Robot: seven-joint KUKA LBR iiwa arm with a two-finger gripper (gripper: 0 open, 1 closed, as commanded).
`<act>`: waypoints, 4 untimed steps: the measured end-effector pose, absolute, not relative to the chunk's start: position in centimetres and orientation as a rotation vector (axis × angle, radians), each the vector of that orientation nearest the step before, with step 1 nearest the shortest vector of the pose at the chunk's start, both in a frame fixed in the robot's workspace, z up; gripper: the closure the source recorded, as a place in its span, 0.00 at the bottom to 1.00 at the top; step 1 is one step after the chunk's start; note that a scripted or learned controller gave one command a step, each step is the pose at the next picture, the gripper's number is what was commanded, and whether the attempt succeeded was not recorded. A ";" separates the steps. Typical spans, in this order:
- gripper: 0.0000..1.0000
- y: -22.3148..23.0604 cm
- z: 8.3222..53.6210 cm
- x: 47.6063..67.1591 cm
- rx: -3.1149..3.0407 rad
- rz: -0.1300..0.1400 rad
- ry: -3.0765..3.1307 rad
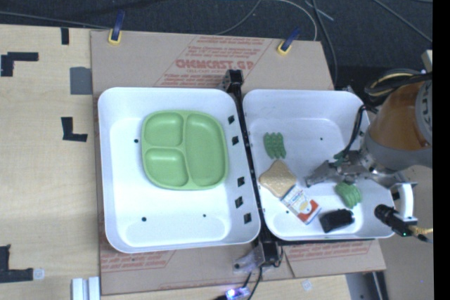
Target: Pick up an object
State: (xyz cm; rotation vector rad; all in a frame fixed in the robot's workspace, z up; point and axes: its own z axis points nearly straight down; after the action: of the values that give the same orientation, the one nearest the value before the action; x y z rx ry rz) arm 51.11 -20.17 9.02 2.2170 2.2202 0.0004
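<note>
Two shallow white bins sit side by side on a cardboard-covered bench, seen from above at a slant. Inside the left bin [112, 172] lies a pale green divided plate [185, 150] with three compartments, resting flat toward the bin's upper middle.

Several small objects are scattered across the right bin [302, 109]. Near its left wall lies a ridged green piece [274, 145]. Below that sits a tan, bread-like wedge [277, 179], and just to the wedge's lower right is a small white packet with red print [302, 205]. A black object [336, 220] rests near the bin's front edge, beside the packet. A second green object [348, 193] lies just above the black one.

Reaching in from the right, the grey arm [401, 137], with its orange band above the wrist, hangs over the right half of this bin. Its gripper [337, 168] points leftward, low over the bin floor, with a grey finger [318, 174] extending toward the tan wedge but stopping short of it. The second green object sits just beneath the gripper body; whether they touch cannot be told. From this angle the jaws' spread cannot be judged, and nothing is visibly caught between them.

Cables trail over the dark floor behind the bench.
</note>
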 end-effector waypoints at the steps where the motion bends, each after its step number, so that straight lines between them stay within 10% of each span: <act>1: 1.00 -20.2 10.3 51.2 2.214 0.003 2.219; 4: 1.00 -14.7 22.3 54.4 2.214 0.002 2.230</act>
State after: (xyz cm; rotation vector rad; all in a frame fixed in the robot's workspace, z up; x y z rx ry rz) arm 54.41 -14.71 22.28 2.2143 2.2298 0.0016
